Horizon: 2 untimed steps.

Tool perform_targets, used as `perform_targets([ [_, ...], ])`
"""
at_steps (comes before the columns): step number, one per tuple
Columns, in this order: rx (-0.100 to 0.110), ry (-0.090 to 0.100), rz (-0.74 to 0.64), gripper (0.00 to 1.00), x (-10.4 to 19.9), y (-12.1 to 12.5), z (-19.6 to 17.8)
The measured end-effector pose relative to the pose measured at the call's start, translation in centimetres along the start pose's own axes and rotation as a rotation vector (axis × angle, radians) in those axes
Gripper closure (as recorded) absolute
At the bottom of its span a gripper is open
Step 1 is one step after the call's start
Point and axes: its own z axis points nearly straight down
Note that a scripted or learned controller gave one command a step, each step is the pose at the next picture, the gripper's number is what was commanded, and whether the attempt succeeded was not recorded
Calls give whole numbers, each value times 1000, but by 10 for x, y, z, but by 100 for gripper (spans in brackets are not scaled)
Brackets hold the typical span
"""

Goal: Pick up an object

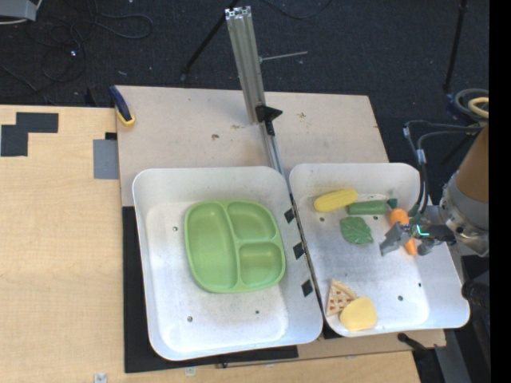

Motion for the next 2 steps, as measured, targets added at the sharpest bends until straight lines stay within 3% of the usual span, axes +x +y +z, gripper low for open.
perform_targets([
  [1,-1,0,0,0,0,0,0],
  [2,4,1,0,0,-5,0,62],
])
